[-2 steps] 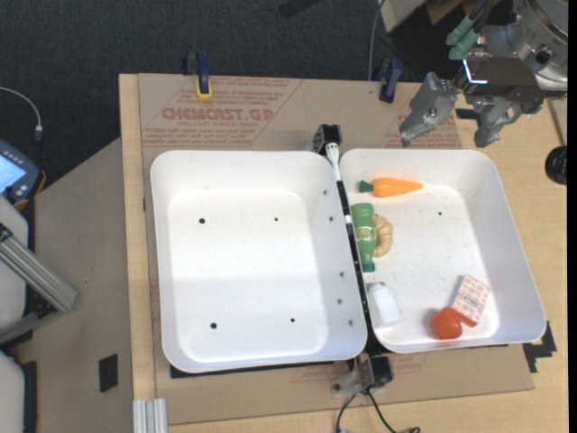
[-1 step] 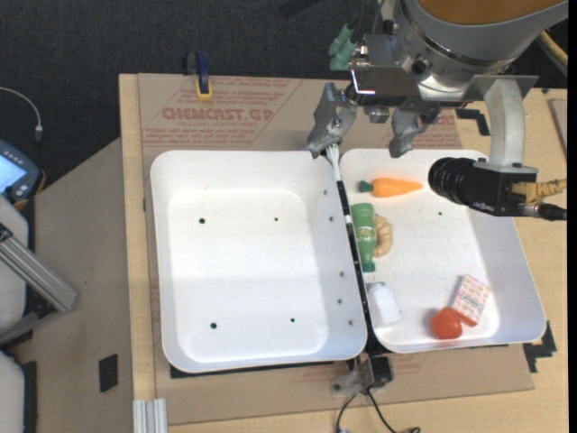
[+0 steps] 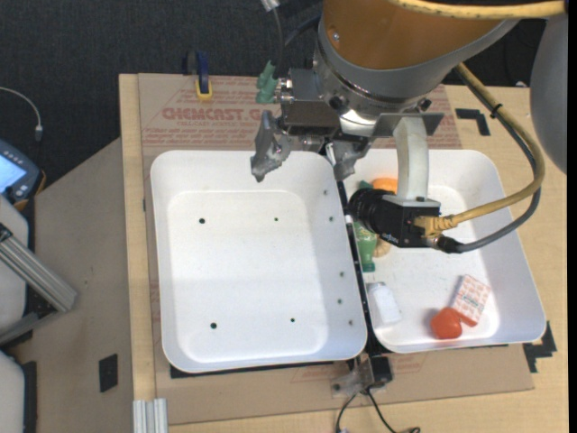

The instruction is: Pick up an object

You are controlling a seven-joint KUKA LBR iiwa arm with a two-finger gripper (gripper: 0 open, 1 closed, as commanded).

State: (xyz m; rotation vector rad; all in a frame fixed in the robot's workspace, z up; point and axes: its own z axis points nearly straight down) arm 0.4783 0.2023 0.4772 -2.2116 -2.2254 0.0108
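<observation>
My gripper (image 3: 306, 159) hangs over the far edge of the left bin (image 3: 180, 183), near the divider between the bins. Its two fingers (image 3: 268, 157) are spread wide, open, with nothing between them. The right bin (image 3: 505, 242) holds the objects: a red ball (image 3: 446, 325) near the front, a pink and white packet (image 3: 471, 298) beside it, a small white piece (image 3: 385, 303), a green item (image 3: 365, 244) along the divider, and an orange item (image 3: 385, 185) partly hidden by a black unit (image 3: 392, 219) mounted on the arm.
The arm's wide orange and grey body (image 3: 406, 34) covers the far middle of the bench. A yellow cable (image 3: 496, 207) loops over the right bin. A blue and yellow clamp (image 3: 202, 75) sits on the cardboard behind the left bin.
</observation>
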